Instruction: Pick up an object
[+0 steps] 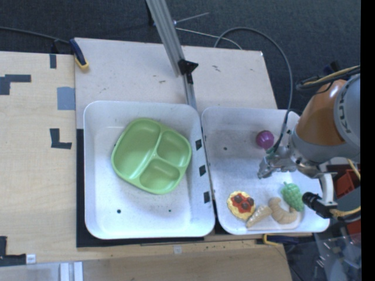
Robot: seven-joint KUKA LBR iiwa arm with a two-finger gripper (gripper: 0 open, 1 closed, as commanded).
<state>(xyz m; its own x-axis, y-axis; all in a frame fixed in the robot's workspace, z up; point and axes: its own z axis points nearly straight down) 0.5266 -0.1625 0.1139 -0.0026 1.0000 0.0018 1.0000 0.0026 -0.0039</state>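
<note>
While the arm (328, 122) reaches in from the right, its gripper (270, 167) hangs low over the right bin (234, 127). I cannot tell how the fingers are set, as they are small and dark and blend into one shape. Nothing can be seen between them.

Several small toys lie in the right bin. A purple ball (264, 138) sits near the back of this bin, just above the gripper and close to it. It does not seem to touch the gripper, though they are very near. A round yellow toy with red spots (241, 204) lies near the front of the bin. Just to its right is a tan toy (275, 212) with a bumpy shape, and a pale pointed piece sticks out from it toward the yellow toy. A green leafy toy (292, 195) lies just behind the tan one, near the right wall of the bin.

Next door, the left bin (99, 215) holds a green plate (152, 155) with three parts. It lies tilted a little in the middle of the bin.

Both bins sit side by side on the worktop (117, 69). A grey metal pole (167, 28) slants across the back of the worktop. A thin black cable (275, 45) curves over the back toward the arm.
</note>
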